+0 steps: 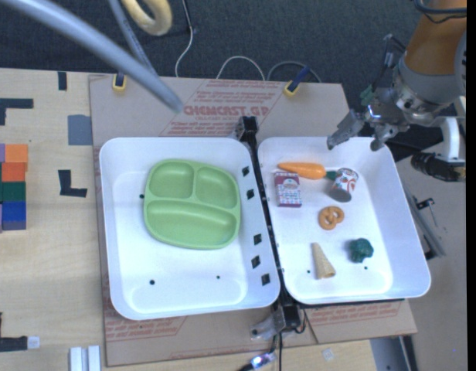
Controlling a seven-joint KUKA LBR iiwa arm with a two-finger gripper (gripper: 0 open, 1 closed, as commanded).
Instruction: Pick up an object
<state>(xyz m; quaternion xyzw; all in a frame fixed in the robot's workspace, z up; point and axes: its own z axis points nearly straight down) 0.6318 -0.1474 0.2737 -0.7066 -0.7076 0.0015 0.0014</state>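
**Gripper poised at the far rim, nothing held**

Over the far right corner of the right bin (pixel 400 207), the gripper (pixel 360 132) hangs with its fingers apart and nothing between them. One fingertip reaches toward the bin's back edge and the other sits further right.

Six small things lie in that bin: a carrot (pixel 301 170), a small box (pixel 287 189), a cup (pixel 344 182) tipped on its side, a pretzel (pixel 331 218), a cone (pixel 323 261) and a broccoli (pixel 360 250). The left bin (pixel 118 230) holds a green tray (pixel 193 204).

The carrot and cup lie nearest the gripper, so either is the likely target. The carrot's long axis runs roughly left to right across the view, with its green top at the right, almost touching the cup.

Risks, as I judge them:
- Carrot, cup and box sit close together, so fingers coming down around one may land on a neighbour and knock both aside.
- Closing along the carrot's length rather than across it would likely squeeze it out.
- The cup is round and on its side, so a glancing touch could roll it.
- The gripper is close to the bin's rim and a steep descent there could catch the wall.
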